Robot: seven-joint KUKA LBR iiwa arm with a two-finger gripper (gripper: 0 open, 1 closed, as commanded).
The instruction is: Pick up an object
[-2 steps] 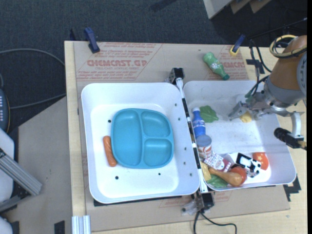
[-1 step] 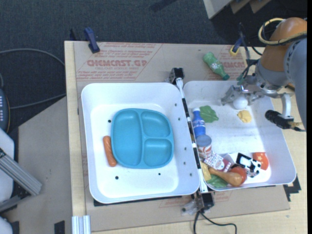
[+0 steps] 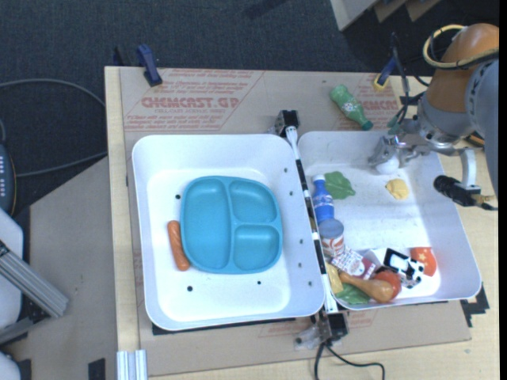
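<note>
Yellow lump (image 3: 397,188) in right bin (image 3: 451,236), just beside pincer (image 3: 388,158); pincer's state unclear.

Smooth, glossy white plastic bins (image 3: 150,212); matt turquoise plastic divided plate (image 3: 231,223) at left; printed brown cardboard (image 3: 190,101) beneath; shiny metal gripper (image 3: 388,158) upper right.

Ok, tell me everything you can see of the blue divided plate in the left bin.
The blue divided plate is a light-blue, rounded-square tray, plastic by its look, with three compartments: one tall on the left, two smaller stacked on the right. It lies flat and upright on the left bin's floor, slightly rotated. An orange hot dog lies along its left edge, touching or nearly so.
</note>
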